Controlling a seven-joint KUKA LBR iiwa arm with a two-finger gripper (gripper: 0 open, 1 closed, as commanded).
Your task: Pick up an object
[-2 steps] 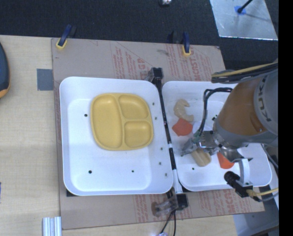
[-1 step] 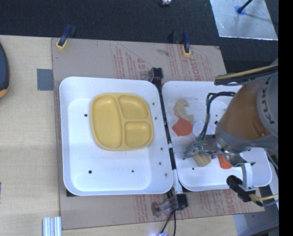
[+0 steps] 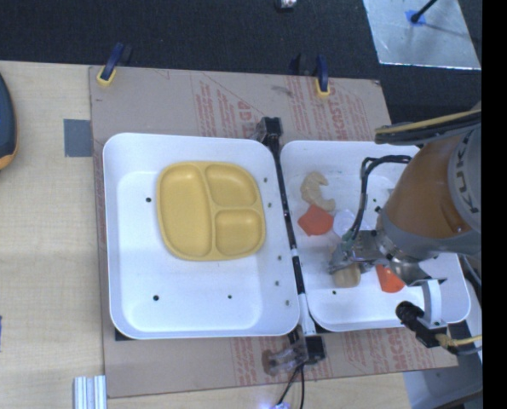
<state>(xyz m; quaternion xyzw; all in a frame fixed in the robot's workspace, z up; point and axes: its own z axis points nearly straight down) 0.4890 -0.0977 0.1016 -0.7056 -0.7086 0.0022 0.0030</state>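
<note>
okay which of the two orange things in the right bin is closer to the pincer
The orange piece beside the pincer, partly tucked under the arm. The other orange piece lies apart, up toward the bin's left wall, below the tan object.

The grey arm with the orange band (image 3: 428, 196) reaches in from the right and bends downward. Its wrist points to the left, and the two-finger gripper (image 3: 348, 261) at its end hangs low.
</note>
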